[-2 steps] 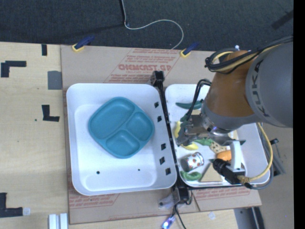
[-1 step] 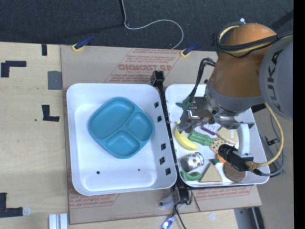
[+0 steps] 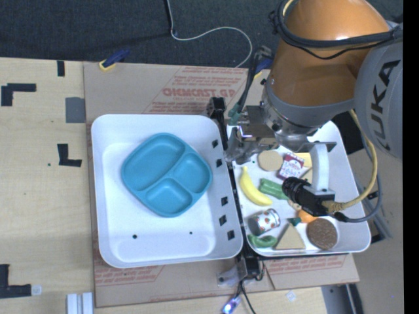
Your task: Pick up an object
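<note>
Camera view: gripper (image 3: 237, 142) at right bin (image 3: 350, 241) left edge, state unclear; left bin (image 3: 105, 175) roomy around blue plate (image 3: 166, 174).

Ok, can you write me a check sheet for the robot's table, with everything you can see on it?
Surface: cardboard sheet on a wooden bench, bearing two white bins, left bin and right bin.
Job's things: in the right bin, a banana, a green pepper-like toy, a round tan piece, a small purple packet, a can, a brown disc, a sandwich wedge.
Clutter: blue divided plate in the left bin.
Grippers: pincer low over the right bin's top left corner; fingers too hard to make out.
Cables: white cable across the dark floor; yellow cable by the arm.
Surroundings: black tape marks on the bench.
</note>
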Available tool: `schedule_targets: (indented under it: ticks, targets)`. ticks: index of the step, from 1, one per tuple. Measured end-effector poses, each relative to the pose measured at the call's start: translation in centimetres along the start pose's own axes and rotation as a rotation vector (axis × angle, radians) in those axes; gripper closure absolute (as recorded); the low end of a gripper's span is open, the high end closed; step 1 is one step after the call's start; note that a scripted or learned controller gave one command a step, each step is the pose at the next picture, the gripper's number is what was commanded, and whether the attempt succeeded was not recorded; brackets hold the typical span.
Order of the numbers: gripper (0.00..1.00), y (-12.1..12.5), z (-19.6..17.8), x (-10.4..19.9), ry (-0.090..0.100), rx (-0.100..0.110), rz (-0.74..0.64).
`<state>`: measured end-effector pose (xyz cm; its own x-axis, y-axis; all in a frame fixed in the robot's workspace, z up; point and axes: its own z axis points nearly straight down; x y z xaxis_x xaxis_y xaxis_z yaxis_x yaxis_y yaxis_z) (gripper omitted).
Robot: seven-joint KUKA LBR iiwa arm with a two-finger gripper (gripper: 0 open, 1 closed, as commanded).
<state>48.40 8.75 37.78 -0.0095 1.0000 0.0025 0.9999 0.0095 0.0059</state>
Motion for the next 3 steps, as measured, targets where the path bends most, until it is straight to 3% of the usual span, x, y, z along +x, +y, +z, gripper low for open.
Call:
schedule_targets:
  ticks: [1, 3]
  targets:
    - [1.0, 0.0, -2.4, -1.8, -0.003, 0.005, 0.008]
    - [1.0, 0.0, -4.2, -1.8, -0.006, 0.01, 0.008]
